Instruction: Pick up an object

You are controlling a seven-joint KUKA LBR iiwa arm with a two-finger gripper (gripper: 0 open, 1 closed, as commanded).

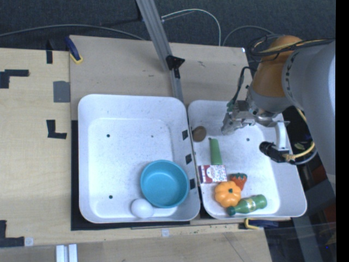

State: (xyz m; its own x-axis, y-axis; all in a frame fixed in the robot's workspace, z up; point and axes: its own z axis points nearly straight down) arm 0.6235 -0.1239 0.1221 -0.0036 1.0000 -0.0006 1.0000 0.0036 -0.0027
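Observation:
My gripper [230, 125] hangs over the back part of the right bin [272, 192], with nothing seen between its fingers. Left of it a small brown ball [199, 133] lies by the bin's left wall. A green stick [215, 151] lies just below and left of the gripper. Nearer the front are a dark red carton [212, 174], an orange pumpkin [227, 193], a red piece [239, 179] and a green bottle [249, 204] lying on its side.
The left bin [109, 119] holds a blue bowl [163, 183] and a white ball [142, 207] near its front wall. A grey pole [158, 34] slants in from the top to the gap between the bins. Cables run behind the bench.

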